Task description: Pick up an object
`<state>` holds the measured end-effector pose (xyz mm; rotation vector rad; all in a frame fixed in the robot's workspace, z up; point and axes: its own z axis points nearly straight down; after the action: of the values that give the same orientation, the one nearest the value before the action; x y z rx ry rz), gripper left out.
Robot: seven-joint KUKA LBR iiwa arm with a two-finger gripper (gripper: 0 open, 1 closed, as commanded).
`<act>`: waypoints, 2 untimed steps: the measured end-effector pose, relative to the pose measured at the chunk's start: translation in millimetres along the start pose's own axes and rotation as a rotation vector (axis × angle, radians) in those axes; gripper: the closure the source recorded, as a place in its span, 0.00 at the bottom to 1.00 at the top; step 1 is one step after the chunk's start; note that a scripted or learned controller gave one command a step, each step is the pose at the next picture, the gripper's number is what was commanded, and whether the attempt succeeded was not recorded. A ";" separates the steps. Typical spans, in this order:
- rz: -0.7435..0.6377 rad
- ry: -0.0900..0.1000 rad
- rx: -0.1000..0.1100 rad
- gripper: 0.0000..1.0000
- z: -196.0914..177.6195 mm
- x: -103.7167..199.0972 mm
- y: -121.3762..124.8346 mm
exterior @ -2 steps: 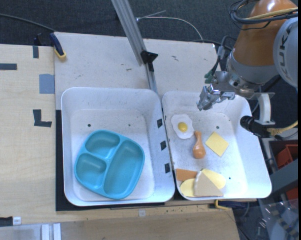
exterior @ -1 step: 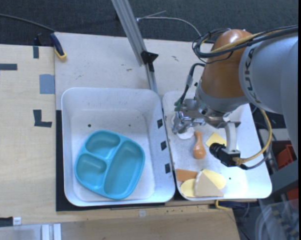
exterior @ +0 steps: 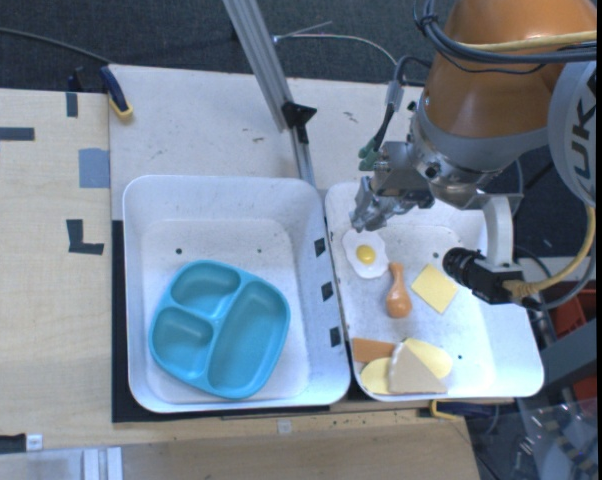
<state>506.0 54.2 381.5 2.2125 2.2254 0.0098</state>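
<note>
Presently the hand (exterior: pixel 369 213) hangs over the far end of the right bin (exterior: pixel 501 373), directly above a fried egg toy (exterior: pixel 365 257); its dark fingertips sit just beside the egg's far edge. Whether the fingers stand apart or together cannot be told from this angle, and nothing is seen between them.

Contents of the right bin: the fried egg toy near the far left corner; an orange drumstick-shaped piece (exterior: pixel 397 293) just beside it toward the near side; a yellow cheese slice (exterior: pixel 435 289) to the right of that piece, apart from it; and at the near end a cluster of an orange wedge (exterior: pixel 371 349), a pale yellow piece (exterior: pixel 377 375) and a tan bread-like slice (exterior: pixel 415 370), touching or overlapping one another. A black cylindrical fitting (exterior: pixel 477 274) on the arm overhangs the bin's right side near the cheese slice.

The left bin (exterior: pixel 146 268) holds a blue divided plate (exterior: pixel 219 328) with three compartments, lying toward its near left.

Legible writing: part of large dark lettering, "UK", on the arm's grey housing (exterior: pixel 581 128); the rest is cut off.

Surroundings: a pale wooden tabletop (exterior: pixel 31 298) with grey tape patches (exterior: pixel 94 168), a white board (exterior: pixel 191 118) under the bins' far side, a slanting aluminium strut (exterior: pixel 259 53), a blue-and-yellow clamp (exterior: pixel 116 93) at far left, and dark carpet (exterior: pixel 101 13) beyond.
</note>
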 end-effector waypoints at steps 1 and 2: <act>0.004 -0.004 0.017 1.00 135.0 31.2 -12.3; 0.008 -0.003 0.004 1.00 83.7 -16.5 1.6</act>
<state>508.2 37.9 297.8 2.2222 2.2164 0.0018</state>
